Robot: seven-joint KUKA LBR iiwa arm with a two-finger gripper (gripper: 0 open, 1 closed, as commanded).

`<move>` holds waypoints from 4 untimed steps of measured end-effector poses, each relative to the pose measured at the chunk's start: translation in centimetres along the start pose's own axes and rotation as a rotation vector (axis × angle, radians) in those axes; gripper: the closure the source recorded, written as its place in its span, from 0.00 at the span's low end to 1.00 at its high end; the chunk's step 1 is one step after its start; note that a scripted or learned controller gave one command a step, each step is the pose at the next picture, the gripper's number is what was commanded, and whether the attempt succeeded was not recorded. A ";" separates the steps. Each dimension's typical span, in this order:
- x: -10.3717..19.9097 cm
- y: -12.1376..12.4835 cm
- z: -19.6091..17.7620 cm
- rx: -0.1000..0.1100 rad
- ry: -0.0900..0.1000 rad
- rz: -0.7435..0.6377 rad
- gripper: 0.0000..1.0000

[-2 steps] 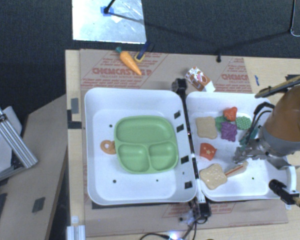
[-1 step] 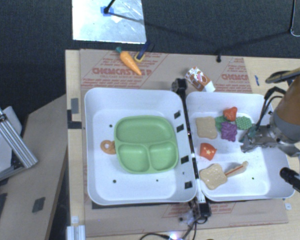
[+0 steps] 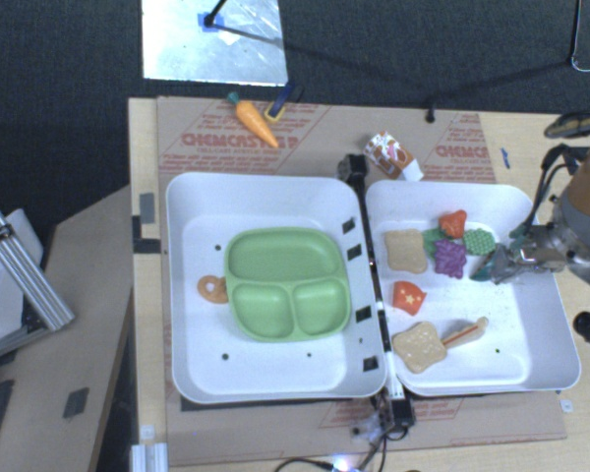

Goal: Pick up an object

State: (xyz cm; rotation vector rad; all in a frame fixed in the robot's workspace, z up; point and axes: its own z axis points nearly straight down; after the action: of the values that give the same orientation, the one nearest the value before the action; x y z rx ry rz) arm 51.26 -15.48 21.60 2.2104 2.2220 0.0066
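A counter [image 3: 305, 131] lined with printed cardboard carries two shallow white bins side by side; every place below is given relative to the right bin [image 3: 546, 362]. To its left, touching along the shared rim, sits the left bin [image 3: 192, 224], and inside that lies a green divided plate [image 3: 280, 281] with a small pretzel [image 3: 212, 289] just off the plate's far side, away from the right bin. The grey arm [image 3: 582, 205] comes in over the right bin's right rim, so its gripper [image 3: 500, 262] hangs low over the bin's upper right part, likely so placed to reach the cluster of toy food there. Whether the fingers are wide or narrow I cannot tell; the tip is dark and blurred, and nothing shows between them. The likely pick, a green piece [image 3: 480, 238], lies at the bin's upper middle, just beside the gripper. Crowding it are a purple grape bunch [image 3: 450, 258], an orange-red piece [image 3: 453, 223] and a toast slice [image 3: 406, 251], which could get in the way of a clean grasp. Lower in the bin lie a red piece [image 3: 408, 297], a second toast slice [image 3: 419, 346] and a sausage [image 3: 462, 333]. Beyond the bin's top rim, on the cardboard, rest a small carton [image 3: 392, 155] and, further left, a carrot [image 3: 256, 123].
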 end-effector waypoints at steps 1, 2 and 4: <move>0.0 0.1 -0.9 0.005 0.001 0.001 1.00; 3.0 4.5 0.1 0.003 0.002 -0.003 1.00; 9.0 11.7 0.2 0.004 0.002 -0.002 1.00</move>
State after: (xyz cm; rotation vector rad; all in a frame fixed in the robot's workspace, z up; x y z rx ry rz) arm 62.89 -6.40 21.45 2.2111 2.2270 0.0037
